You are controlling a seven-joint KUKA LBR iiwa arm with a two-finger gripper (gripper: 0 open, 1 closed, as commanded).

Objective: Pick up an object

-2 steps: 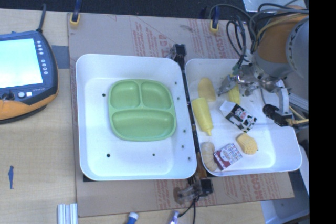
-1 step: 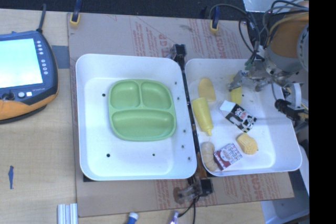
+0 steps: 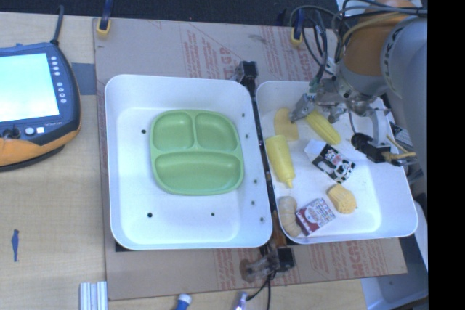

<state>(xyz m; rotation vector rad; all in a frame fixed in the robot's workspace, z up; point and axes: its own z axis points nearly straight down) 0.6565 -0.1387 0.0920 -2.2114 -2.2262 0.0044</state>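
Camera view looks down on two shallow white bins side by side. At nine o'clock, the left white bin [image 3: 123,156] carries a pale green, three-compartment plastic plate [image 3: 196,152]. At three o'clock, the right white bin [image 3: 389,218] holds a yellow squeeze bottle [image 3: 280,160], a yellow corn-shaped toy [image 3: 322,128], a black-and-white patterned box [image 3: 330,160], a red-and-white packet [image 3: 315,215] whose print is too small to read, a tan oval piece [image 3: 288,214] and a small yellow chunk [image 3: 341,198]. The grey arm's two-finger gripper [image 3: 311,107] sits at two o'clock, just beside the corn toy's upper end; whether it is clenched or released cannot be told. A handheld controller with a white screen [image 3: 29,102] lies at nine o'clock on the bench.
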